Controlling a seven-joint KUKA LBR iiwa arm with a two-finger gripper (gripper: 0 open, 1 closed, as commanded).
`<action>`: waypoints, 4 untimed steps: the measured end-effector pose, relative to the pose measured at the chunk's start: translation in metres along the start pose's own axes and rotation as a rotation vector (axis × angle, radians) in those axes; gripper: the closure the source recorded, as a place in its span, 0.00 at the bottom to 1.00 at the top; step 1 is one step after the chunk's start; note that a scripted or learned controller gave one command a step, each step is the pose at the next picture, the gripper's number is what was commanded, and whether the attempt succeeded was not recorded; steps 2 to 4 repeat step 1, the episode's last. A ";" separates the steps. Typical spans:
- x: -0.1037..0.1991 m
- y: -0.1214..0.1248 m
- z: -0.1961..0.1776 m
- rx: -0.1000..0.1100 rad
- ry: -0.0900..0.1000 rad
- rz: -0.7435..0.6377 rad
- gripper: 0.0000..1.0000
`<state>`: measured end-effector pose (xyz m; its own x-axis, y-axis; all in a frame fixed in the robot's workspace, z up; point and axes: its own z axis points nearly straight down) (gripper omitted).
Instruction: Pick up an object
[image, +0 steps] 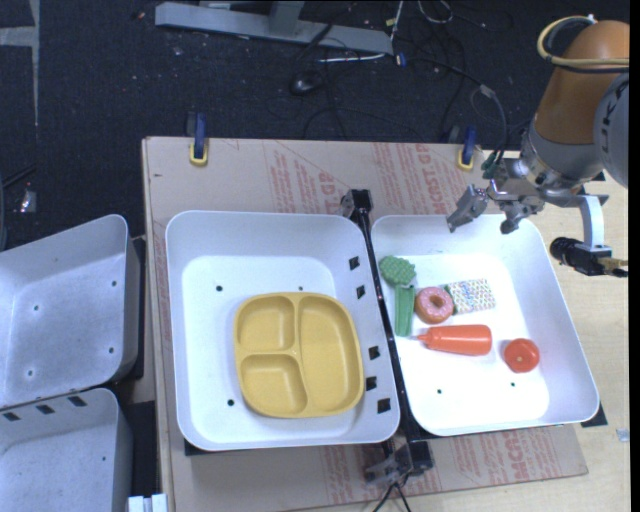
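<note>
The right bin (560, 300) holds a green broccoli-like toy (399, 285), a pink donut (434, 304), a speckled block (472, 294), an orange carrot (460, 340) and a red tomato (521, 354). My gripper (490, 216) hangs above the bin's far edge, higher than the objects. Its two fingers stand apart, open, with nothing between them. The nearest objects lie below and toward the front of the gripper.
The left bin (200, 250) holds a yellow divided plate (298, 354). A black divider (375, 290) runs between the bins. Yellow clamps (199, 152) hold the board at the back. White lids (60, 300) lie off to the left.
</note>
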<state>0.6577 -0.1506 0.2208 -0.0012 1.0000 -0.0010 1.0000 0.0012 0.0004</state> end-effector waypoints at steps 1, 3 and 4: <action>-0.005 -0.001 0.062 0.004 0.001 0.002 0.00; -0.005 -0.001 0.062 0.004 0.001 0.002 0.00; -0.005 -0.001 0.062 0.004 0.001 0.002 0.00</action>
